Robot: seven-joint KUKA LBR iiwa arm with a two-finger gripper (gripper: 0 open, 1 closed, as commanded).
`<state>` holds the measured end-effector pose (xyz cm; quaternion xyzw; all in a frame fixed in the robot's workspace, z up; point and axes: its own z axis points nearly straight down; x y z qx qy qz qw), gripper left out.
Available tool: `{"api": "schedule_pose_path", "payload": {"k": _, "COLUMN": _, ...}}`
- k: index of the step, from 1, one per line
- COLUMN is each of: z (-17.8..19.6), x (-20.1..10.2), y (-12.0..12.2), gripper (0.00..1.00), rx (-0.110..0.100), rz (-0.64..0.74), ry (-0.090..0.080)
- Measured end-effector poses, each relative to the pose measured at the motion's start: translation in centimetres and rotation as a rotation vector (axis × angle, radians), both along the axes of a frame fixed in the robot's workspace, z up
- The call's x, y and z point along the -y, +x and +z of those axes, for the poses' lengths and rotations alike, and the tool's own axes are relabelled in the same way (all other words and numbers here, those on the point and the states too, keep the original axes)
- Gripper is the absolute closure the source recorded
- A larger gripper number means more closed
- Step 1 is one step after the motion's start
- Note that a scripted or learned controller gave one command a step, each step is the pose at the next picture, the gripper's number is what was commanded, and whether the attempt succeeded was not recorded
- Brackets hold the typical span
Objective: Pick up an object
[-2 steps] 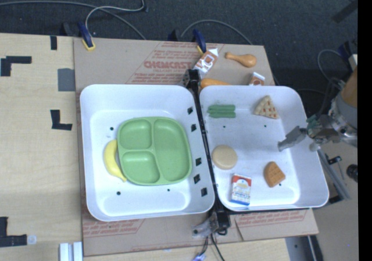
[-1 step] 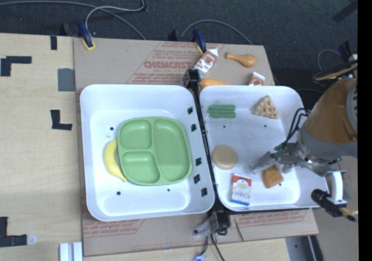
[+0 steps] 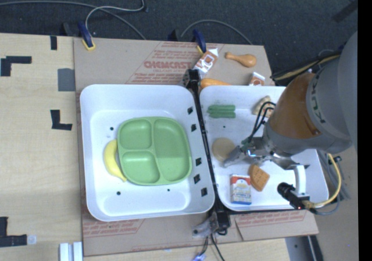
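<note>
The right bin holds several small items. A green block lies near its far side, and a tan round piece sits left of centre. Near the front are an orange waffle-like piece and a small red, white and blue carton. My gripper is low in this bin, just right of the tan round piece and above the orange piece. The grey arm with its orange band covers the bin's right half. Nothing shows as held.
The left bin holds a green divided plate with a yellow banana tucked against its left edge. Behind the bins on the cardboard lie a toy drumstick, a small packet and an orange piece.
</note>
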<state>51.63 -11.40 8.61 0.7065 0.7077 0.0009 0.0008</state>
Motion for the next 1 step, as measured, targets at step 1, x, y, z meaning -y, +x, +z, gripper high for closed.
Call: {"api": "schedule_pose_path", "payload": {"k": 1, "z": 9.24, "x": 6.10, "y": 1.70, "gripper": 0.00, "rx": -0.003, "rz": -0.002, "ry": -0.002}}
